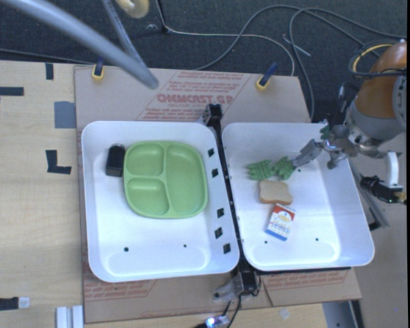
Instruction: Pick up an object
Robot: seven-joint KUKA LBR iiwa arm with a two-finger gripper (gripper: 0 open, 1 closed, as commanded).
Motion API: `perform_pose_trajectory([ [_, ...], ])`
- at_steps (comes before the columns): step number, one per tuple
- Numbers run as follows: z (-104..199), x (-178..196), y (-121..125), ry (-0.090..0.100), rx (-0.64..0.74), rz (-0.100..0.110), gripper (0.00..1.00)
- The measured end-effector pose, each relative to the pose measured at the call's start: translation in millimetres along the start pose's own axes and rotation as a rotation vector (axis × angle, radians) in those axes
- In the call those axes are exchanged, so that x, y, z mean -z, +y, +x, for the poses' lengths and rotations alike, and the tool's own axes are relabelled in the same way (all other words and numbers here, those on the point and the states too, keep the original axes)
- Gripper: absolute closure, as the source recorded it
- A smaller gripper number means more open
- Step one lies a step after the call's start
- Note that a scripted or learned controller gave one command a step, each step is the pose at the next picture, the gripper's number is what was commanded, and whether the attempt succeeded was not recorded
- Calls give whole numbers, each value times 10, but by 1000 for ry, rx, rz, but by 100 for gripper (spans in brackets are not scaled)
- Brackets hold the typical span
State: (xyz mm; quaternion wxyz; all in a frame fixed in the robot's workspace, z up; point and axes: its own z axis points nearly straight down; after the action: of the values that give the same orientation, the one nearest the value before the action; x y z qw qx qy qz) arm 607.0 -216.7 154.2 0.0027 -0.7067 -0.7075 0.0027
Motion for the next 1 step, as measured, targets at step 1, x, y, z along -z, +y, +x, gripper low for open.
perform_pose_trajectory([
  [1, -70, -473, 4, -1, -1, -1, 0],
])
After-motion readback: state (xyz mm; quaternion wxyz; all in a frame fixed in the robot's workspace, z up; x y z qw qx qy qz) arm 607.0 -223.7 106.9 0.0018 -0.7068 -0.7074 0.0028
